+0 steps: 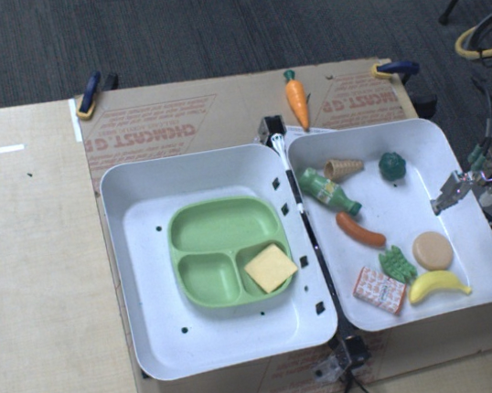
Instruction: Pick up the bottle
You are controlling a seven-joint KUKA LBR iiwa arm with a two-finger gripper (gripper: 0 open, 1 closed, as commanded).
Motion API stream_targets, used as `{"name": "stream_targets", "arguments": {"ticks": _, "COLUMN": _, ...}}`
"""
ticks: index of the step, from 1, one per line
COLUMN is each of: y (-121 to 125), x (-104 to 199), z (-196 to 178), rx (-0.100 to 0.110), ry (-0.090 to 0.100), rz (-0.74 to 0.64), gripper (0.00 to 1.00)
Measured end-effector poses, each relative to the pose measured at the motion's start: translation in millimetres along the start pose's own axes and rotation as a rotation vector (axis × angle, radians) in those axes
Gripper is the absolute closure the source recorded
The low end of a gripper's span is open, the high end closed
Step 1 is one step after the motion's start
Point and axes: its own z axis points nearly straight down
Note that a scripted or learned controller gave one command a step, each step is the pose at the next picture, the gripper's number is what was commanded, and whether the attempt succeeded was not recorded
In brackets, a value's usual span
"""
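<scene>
Bottle (327, 192): green, lying on its side at about ten o'clock in the right bin (467, 213), close to the wall shared with the left bin (139, 282), neck toward four o'clock. The gripper (453, 189) stood at the right bin's three o'clock rim, well apart from the bottle; nothing lay between its fingers, but whether they were apart or together could not be told at this size.

Likely faults, by judgement: the bottle, being round and lying flat, could roll or squirt from a closing pinch, and its nearness to the wall left little room for a finger on that side. A low approach might also catch the neighbours. The cone (342, 166) lay just beside it at one o'clock, and the sausage (360, 227) nearly touched its neck at five o'clock.

Further off were a dark green ball (392, 165), a cookie (432, 250), a banana (438, 285), a green leafy toy (396, 263) and a cracker box (377, 289). The left bin held a green tray (198, 235) carrying a cheese block (269, 269). A carrot (296, 98) lay outside, at twelve o'clock.
</scene>
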Motion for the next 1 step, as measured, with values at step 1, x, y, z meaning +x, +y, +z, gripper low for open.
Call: {"name": "stream_targets", "arguments": {"ticks": 1, "y": 0.5, "x": -0.2, "z": -9.4, "rx": -0.001, "ry": -0.001, "rz": -0.002, "gripper": 1.0}}
